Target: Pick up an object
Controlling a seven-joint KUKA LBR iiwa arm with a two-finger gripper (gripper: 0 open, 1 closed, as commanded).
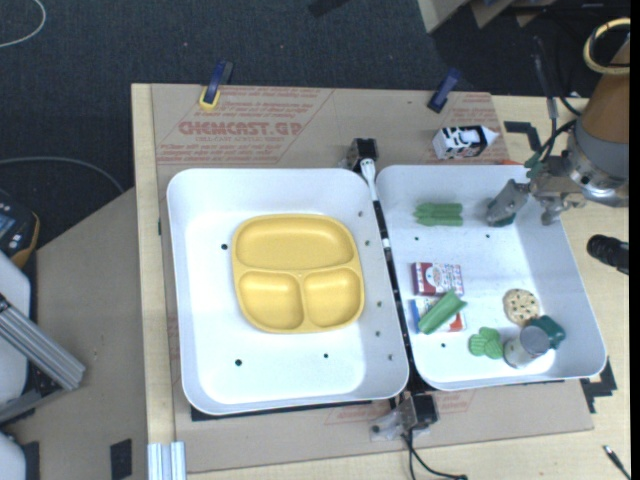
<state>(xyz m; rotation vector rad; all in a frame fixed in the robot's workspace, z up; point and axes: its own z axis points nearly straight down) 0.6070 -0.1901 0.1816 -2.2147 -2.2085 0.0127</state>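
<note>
My gripper (527, 206) hangs over the far right corner of the right bin (570, 268), its two fingers spread apart and open, with nothing between them. To its left lies a flat green piece (438, 214), apart from the fingers. Nearer the front of that bin are a red and white packet (438, 278), a long green vegetable (441, 313), a round cookie (520, 306), a small green lump (486, 344) and a grey and teal can-like object (534, 339).
The left bin (200, 298) holds a yellow divided plate (298, 271). A small black and white box (465, 140) sits on the cardboard behind the right bin. Clamps and cables lie along the bench edges.
</note>
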